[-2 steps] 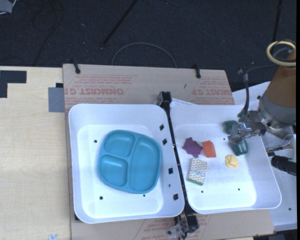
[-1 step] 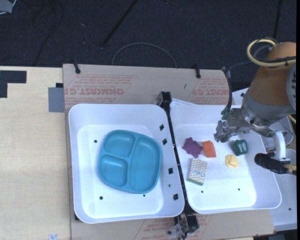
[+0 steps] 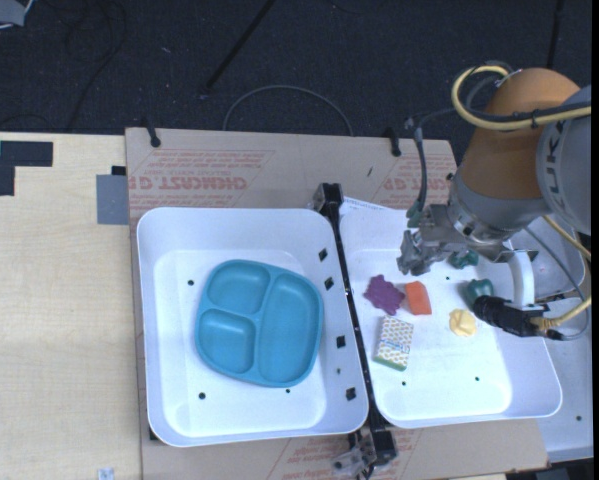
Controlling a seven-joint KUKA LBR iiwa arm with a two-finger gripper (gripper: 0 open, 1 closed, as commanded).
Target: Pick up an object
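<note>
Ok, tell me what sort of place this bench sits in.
Probably a robotics lab test cell, not a home or shop: a grey-and-orange arm reaches over two white bins taped onto cardboard, loose cables trail across dark carpet, and a blue divided plate serves as a prop.

Five small things loose on the floor of the right bin [image 3: 519,393], none lifted: purple jagged-edged flat piece [image 3: 383,293] lying near the bin's left wall; orange block [image 3: 417,297] just beside it on the right, apparently touching; patterned rectangular packet [image 3: 395,342], white with small coloured marks and a green lower edge, lying flat and slightly tilted, just below those two; small pale yellow lump [image 3: 462,322] further right, apart from the packet; dark teal piece [image 3: 478,288] above the yellow lump, shape too small to tell
</note>
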